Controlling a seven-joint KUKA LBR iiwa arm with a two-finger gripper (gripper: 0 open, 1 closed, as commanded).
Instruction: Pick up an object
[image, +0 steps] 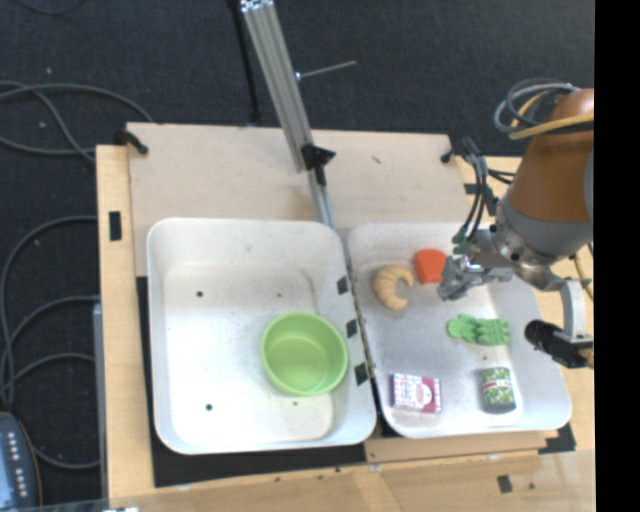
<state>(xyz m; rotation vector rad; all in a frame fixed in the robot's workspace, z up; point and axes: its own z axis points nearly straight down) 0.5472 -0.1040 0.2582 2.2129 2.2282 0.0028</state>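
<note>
left bin (200, 260): open but bowl (304, 353) | right bin (540, 400): 5 items crowd

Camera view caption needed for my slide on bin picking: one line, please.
Claw hovers by an orange block and croissant in the right bin; green bowl in the left bin.

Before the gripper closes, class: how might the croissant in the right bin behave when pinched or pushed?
The croissant is curved with tapering ends, so it may pivot or slip from a pinch. It lies flat, so pushed it would likely slide, not roll. It looks light for its size.
</note>
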